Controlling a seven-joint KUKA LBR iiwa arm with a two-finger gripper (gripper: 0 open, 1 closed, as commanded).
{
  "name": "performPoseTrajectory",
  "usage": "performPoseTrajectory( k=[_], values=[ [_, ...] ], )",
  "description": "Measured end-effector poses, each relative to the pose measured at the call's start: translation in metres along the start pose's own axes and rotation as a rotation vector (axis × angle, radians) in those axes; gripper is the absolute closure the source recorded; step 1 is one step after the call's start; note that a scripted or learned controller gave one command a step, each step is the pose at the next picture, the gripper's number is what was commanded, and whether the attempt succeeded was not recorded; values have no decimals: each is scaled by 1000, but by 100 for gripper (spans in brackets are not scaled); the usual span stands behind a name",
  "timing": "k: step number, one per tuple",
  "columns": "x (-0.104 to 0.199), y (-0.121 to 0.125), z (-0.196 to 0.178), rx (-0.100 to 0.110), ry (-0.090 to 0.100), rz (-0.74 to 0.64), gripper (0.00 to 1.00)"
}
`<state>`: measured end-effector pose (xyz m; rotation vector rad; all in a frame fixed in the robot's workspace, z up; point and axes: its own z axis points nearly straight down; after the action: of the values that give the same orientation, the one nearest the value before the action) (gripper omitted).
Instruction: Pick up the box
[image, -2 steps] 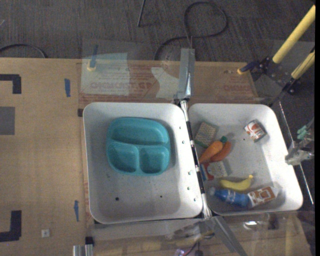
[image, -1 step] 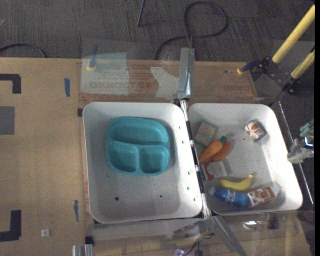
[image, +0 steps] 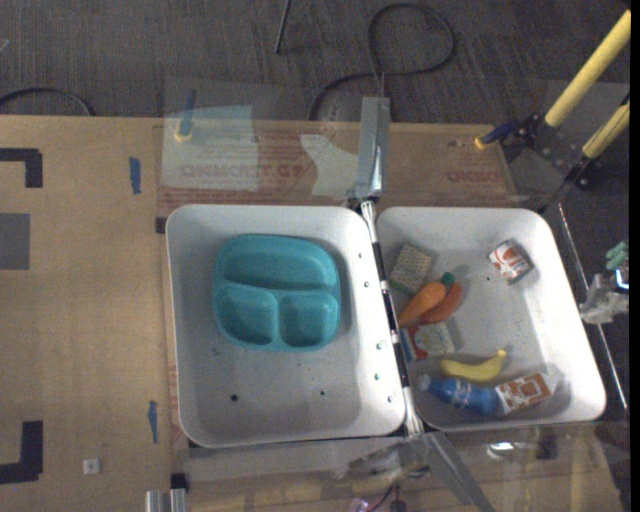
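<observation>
Tan bench top with blue tape marks; dark floor and cables beyond. Two white bins side by side.

Claw (image: 603, 298): pale grey piece just outside the right bin's (image: 560, 250) right rim. Open or closed: cannot tell. Nothing seen in it.

Box (image: 526, 391): orange-and-white carton, lying flat in the right bin's near corner, down-view and left of the claw, apart from it. Its far-from-claw end meets the blue bottle (image: 462, 393). Banana (image: 473, 367) is just beyond it.

A smaller red-and-white pack (image: 510, 261) sits up-view and left of the claw; it might be meant instead.

Handling (judged): light card, stiff faces, crushable if squeezed hard, slightly slick print.

Long axis runs across the view, the claw-side end tilted slightly up-view. Best hold is probably across the short width, mid-length.
</observation>
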<state>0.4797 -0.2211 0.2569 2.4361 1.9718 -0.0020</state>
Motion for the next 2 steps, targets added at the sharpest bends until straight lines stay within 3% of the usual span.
performPoseTrajectory(
  k=[2],
  values=[
    [-4,1,-20,-4,-4,5,100]
  ],
)
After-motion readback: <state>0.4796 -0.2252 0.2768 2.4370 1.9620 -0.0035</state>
